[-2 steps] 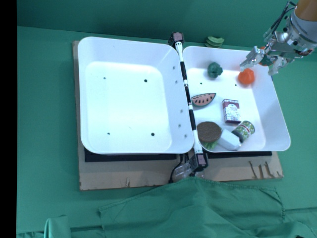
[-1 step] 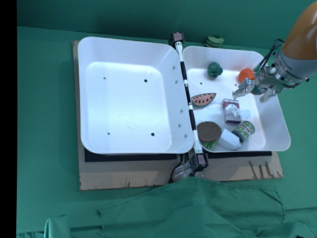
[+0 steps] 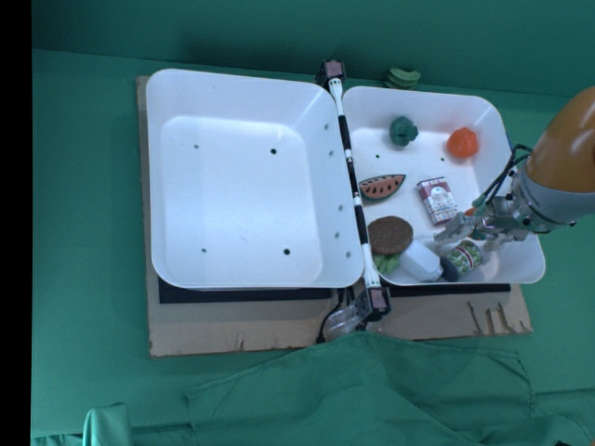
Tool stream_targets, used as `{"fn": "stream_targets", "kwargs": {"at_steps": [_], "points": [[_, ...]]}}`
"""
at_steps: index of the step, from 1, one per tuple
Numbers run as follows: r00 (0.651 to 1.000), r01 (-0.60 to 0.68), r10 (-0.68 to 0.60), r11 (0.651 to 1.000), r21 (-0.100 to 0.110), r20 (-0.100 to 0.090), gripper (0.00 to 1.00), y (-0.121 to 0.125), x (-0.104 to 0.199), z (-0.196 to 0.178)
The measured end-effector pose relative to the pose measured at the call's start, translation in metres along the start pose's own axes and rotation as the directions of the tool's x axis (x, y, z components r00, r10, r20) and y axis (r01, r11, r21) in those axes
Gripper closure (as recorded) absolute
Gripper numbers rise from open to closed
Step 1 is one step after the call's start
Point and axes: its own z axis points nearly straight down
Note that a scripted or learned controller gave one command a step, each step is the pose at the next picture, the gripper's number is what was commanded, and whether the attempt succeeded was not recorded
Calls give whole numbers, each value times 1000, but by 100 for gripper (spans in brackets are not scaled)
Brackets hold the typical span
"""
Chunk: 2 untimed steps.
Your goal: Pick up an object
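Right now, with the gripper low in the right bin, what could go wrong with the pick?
1. The gripper sits among the bottle, the white object and the red card box; closing here might catch two things or push one away.
2. The bottle lies near the right bin's front wall, so it may slide against it.

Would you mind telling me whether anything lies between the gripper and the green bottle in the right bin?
Nothing visible does. The gripper hangs just above the green bottle at the near right of the right bin. The white block lies beside the bottle, to the camera's left, out of the way.
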Motion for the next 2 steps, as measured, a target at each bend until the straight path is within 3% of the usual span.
{"fn": "stream_targets", "kwargs": {"at_steps": [1, 2], "points": [[1000, 2, -2, 1000, -14, 6, 100, 5, 0, -14], [1000, 4, -4, 1000, -21, 8, 100, -2, 7, 4]]}}
